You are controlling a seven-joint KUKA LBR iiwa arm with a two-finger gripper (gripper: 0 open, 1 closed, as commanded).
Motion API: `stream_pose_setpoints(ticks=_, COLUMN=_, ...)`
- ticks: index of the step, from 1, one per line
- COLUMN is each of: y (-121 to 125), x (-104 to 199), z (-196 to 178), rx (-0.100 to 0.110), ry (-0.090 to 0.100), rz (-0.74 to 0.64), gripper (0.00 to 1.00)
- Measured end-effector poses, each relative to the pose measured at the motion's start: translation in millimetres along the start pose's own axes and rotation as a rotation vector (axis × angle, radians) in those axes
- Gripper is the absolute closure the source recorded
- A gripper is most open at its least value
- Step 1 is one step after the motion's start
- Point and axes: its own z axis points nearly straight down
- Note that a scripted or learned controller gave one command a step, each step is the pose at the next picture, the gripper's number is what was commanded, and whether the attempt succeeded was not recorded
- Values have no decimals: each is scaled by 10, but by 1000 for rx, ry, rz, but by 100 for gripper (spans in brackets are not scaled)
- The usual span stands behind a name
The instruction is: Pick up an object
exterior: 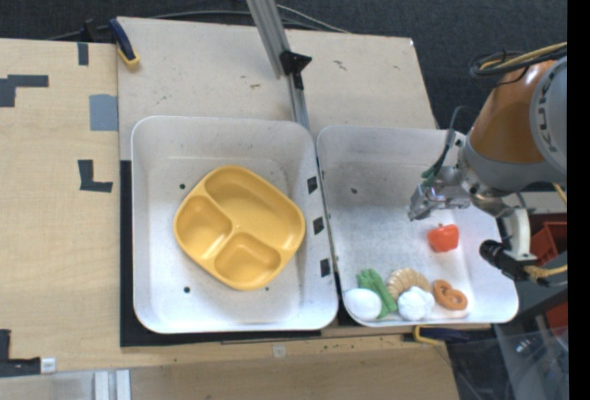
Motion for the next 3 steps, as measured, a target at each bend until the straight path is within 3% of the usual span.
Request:
stream_pose_setpoints(ticks=2, y=14, x=-13, z=-803, rx=-1, ry=-1, rz=0, gripper=100)
stream_pose_setpoints(ticks=3, y=-40, x=532, z=-901, rx=3, ry=2, rz=-5, gripper=100)
